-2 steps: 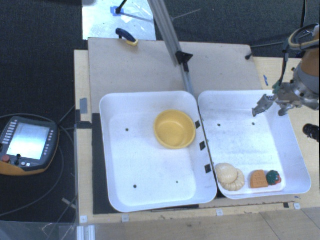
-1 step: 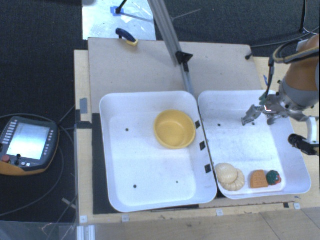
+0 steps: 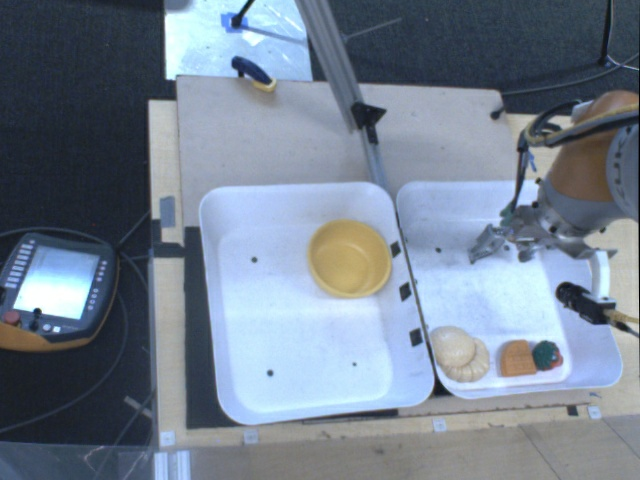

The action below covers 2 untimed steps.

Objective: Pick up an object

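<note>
Objects for picking lie in both bins: a yellow bowl (image 3: 349, 257) sits upright in the left bin (image 3: 240, 368), toward its upper right part, close to the wall shared with the neighbour; in the right bin (image 3: 455, 208) a pale, ridged, shell-like piece (image 3: 459, 353) rests at the lower left corner, and just to its right, near the lower wall, lies a small orange block (image 3: 517, 358) with a dark green round bit (image 3: 546, 353) touching its right end. The arm (image 3: 590, 173), grey with an orange band, reaches in from the right over the upper part of the right bin. Its gripper (image 3: 487, 245) hangs over the bare white floor of that bin, well apart from the shell-like piece and the orange block below it, and apart from the bowl on the other side of the divider. Nothing shows between the fingers; whether the jaws are spread or closed I cannot tell at this size. A control pendant (image 3: 52, 290) with a lit screen lies on the dark floor at the left, off the bench. A slanted metal pole (image 3: 335, 63) crosses the top of the bench (image 3: 270, 133) down toward the gap between the bins.
</note>
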{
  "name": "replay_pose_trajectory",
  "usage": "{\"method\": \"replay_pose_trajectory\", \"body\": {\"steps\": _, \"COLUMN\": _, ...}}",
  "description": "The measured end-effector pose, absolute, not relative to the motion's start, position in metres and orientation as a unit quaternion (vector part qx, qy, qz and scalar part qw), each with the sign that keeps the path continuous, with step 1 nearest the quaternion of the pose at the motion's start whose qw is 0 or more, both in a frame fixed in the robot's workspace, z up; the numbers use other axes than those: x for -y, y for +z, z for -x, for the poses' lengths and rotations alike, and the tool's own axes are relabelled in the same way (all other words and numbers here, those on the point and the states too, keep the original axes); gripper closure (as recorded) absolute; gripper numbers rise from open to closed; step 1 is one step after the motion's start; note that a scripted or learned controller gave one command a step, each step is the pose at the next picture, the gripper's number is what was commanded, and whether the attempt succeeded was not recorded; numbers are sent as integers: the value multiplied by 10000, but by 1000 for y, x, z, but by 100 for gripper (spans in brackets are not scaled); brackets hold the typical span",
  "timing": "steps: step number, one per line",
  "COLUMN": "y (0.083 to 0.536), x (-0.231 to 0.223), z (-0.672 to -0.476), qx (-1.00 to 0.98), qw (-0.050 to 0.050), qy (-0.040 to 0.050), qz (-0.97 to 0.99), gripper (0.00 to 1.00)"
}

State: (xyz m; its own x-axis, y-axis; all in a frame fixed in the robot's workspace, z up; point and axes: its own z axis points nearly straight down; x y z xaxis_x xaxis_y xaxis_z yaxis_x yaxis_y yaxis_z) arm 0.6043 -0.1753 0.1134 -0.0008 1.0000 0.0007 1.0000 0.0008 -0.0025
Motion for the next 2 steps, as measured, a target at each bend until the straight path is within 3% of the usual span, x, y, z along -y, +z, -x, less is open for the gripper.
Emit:
{"method": "replay_pose_trajectory", "body": {"steps": 1, "y": 126, "x": 176, "z": -605, "qx": 7073, "qw": -9, "qy": -5, "qz": 7069, "gripper": 100}}
{"method": "replay_pose_trajectory", "body": {"steps": 2, "y": 172, "x": 180, "z": -612, "qx": 7073, "qw": -21, "qy": -12, "qz": 7069, "gripper": 100}}
